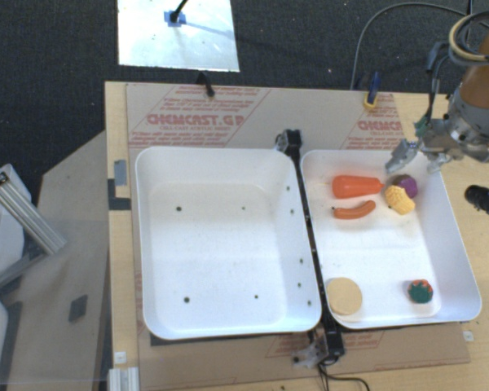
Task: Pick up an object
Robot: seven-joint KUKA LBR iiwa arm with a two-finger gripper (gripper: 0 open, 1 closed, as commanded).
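My gripper (416, 163) hangs over the far edge of the right bin (448, 243), open, with nothing between its fingers. Just in front of it lie a purple piece (408, 185) and a yellow corn cob (399, 201), touching each other. Left of those are an orange carrot (357, 186) and a small brown sausage (354, 211). Near the bin's front edge sit a tan round disc (344, 296) and a small green and red item (420, 291).
The left bin (220, 243) adjoins the right one along a black divider (306, 235). A grey plate (178, 23) lies on the dark floor behind the bench. Cables run behind the arm at the upper right.
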